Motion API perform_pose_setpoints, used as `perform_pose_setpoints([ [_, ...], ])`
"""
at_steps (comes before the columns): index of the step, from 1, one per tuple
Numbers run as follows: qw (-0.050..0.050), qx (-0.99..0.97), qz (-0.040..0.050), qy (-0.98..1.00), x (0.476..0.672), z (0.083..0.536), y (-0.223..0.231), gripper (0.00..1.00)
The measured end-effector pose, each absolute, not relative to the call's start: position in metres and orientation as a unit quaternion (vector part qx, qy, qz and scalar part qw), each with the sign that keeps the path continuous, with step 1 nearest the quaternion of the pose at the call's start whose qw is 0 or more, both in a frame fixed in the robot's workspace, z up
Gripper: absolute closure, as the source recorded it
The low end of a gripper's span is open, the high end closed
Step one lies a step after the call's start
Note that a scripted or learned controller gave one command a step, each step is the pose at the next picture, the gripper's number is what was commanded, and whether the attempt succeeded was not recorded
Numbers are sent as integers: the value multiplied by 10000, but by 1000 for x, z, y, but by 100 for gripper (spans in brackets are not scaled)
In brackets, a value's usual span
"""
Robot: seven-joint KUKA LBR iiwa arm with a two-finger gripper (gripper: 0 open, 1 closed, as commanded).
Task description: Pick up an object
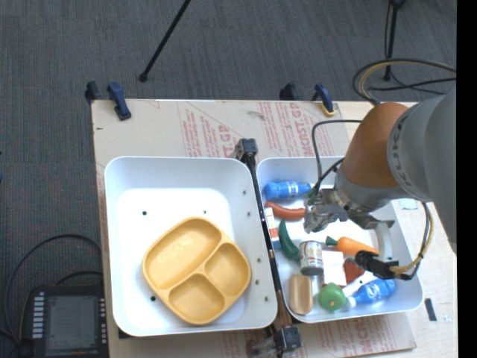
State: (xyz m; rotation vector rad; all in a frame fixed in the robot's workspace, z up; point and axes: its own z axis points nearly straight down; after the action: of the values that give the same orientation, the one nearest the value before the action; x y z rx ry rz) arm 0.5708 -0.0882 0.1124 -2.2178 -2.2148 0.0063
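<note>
So far nothing is lifted: your gripper [322,221] hangs low in the right bin [408,239] over the small can [311,257] and orange carrot [355,245] near the table's right edge, jaws' state impossible to tell, the grasp itself pending.

— Where does the camera sit?
— Fixed high above the brown cardboard-topped bench [186,125], looking down aslant at both shallow white plastic bins [119,200], from moderately far.
</note>
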Motion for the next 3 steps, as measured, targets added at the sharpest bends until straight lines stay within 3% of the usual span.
perform_pose_setpoints([
  [1, 37, -7078, 21, -7064, 571, 112, -88, 0],
  [2, 19, -7069, 11, -7073, 595, 86, -130, 0],
  [3, 35, -7059, 14, -7083, 595, 95, -129, 100],
])
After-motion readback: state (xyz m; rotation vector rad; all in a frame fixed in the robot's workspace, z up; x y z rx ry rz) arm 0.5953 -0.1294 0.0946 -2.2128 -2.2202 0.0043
